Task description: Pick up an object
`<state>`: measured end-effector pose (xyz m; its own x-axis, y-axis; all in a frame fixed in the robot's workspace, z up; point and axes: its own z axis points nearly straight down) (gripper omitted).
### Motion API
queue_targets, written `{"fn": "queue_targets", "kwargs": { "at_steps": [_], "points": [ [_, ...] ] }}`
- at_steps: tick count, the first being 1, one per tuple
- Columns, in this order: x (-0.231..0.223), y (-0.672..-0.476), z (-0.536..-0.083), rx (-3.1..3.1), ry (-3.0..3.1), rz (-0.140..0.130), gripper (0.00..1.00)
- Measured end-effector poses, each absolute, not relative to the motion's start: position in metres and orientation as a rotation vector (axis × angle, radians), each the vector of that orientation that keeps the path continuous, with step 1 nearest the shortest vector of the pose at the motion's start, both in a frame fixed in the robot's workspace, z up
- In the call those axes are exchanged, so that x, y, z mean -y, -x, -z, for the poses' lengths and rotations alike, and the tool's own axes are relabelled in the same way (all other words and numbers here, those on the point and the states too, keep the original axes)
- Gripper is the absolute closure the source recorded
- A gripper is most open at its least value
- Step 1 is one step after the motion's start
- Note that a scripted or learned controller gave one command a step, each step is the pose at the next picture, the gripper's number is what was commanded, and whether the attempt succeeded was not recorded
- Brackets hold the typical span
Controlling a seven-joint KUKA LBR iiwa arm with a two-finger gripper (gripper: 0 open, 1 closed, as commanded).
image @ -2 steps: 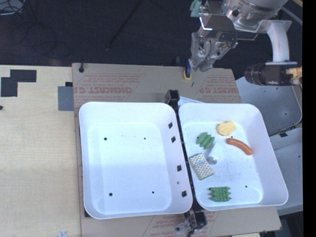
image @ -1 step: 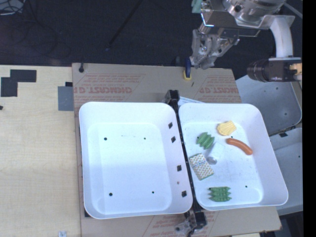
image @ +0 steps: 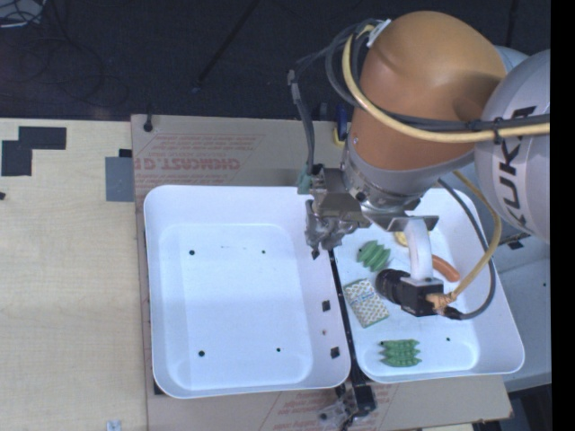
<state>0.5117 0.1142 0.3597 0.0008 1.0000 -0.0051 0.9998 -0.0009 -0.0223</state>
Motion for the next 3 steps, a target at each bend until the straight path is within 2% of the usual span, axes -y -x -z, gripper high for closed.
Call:
{"fn": "queue_targets", "kwargs": {
  "at_steps": [1, 2, 3],
  "points": [
    [-0.189, -0.474, -0.389, 2.23, 2.209, 0.0, 1.0],
    [-0.159, -0.48, -0.265, 2.213, 2.22, -0.027, 1.0],
    [-0.146, -0.486, -0.337, 2.217, 2.228, 0.003, 1.0]
  ]
}}
